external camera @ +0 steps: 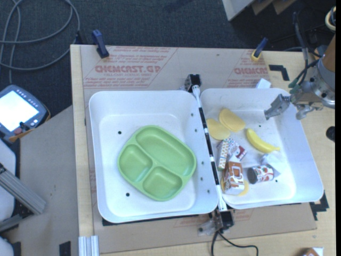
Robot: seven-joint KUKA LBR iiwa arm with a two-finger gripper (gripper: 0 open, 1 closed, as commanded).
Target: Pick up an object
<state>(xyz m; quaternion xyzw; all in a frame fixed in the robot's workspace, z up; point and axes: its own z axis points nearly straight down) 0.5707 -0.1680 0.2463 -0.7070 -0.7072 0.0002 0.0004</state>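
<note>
Two white bins sit side by side on a brown bench. The left bin [101, 111] holds a green plate [156, 162] with three sections, lying flat near the middle. The right bin [303, 143] holds the small things to pick from. Two round yellow chips [226, 124] lie near the top of that bin, one partly over the other, close to the wall between the bins. A little yellow banana [260, 142] lies just to the right of them, tilted, with nothing touching it. Below the chips there is a small striped packet [229, 152], and under that an orange and brown snack bag [234, 177], and these two touch each other. A small can [261, 174] lies on its side just beside the snack bag, near the bottom of the bin. The arm comes in from the right, over the far right corner of the right bin. The gripper [287, 106] hangs above the top right part of that bin, well apart from the banana and the other things. One grey finger [277, 107] points down and to the left. Nothing is seen between the fingers, and it is too hard to tell how wide they are.
</note>
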